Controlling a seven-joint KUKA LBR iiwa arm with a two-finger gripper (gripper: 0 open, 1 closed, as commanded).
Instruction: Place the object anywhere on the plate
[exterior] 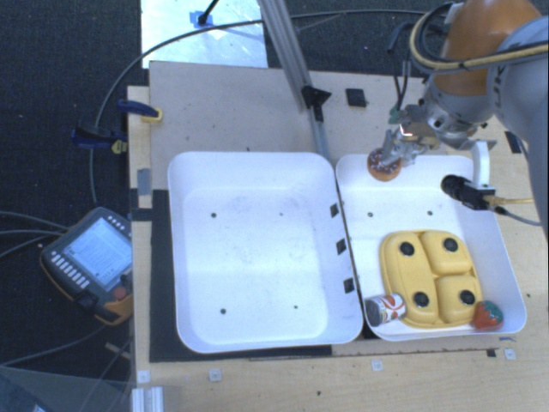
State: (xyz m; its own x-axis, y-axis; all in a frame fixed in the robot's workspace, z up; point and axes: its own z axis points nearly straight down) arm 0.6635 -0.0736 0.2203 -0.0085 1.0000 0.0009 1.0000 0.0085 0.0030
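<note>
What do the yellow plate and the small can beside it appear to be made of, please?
The yellow plate looks like moulded plastic: one even colour, rounded compartments, a soft sheen. The can, lying on its side against the plate's left corner, seems to be metal with a printed label, given its pale shiny end; too small to be sure.

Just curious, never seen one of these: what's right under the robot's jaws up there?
A small round brownish object sits directly beneath the gripper, at the far edge of the right bin. The gripper covers its top, so whether it is gripped cannot be seen.
</note>
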